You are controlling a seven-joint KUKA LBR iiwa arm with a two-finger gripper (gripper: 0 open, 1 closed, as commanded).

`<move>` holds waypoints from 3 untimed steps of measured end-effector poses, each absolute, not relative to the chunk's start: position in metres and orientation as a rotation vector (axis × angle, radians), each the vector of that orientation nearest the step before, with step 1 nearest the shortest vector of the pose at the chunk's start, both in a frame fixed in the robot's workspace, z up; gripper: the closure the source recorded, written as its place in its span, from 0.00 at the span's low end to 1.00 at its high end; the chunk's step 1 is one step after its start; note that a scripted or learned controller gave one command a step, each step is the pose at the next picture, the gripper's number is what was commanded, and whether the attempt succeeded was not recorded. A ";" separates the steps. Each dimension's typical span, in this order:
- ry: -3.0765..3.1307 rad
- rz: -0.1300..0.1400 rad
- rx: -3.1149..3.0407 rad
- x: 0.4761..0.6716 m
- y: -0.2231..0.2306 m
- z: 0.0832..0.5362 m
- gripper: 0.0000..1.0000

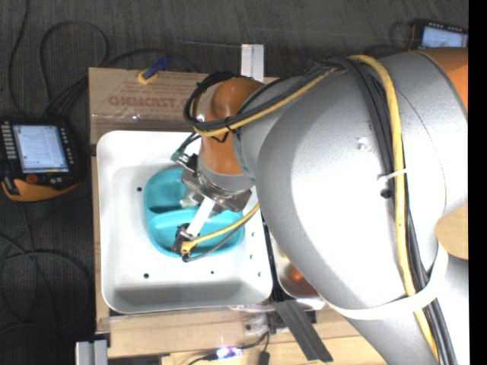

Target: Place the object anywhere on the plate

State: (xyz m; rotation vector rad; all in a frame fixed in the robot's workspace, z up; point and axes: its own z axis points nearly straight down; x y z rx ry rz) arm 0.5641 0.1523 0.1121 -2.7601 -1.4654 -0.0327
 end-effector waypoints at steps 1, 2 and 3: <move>-1.620 -0.034 -2.663 0.544 0.135 0.144 1.00; -1.601 -0.010 -2.694 0.544 0.117 0.141 0.00; -1.577 -0.043 -2.729 0.500 0.145 0.103 0.00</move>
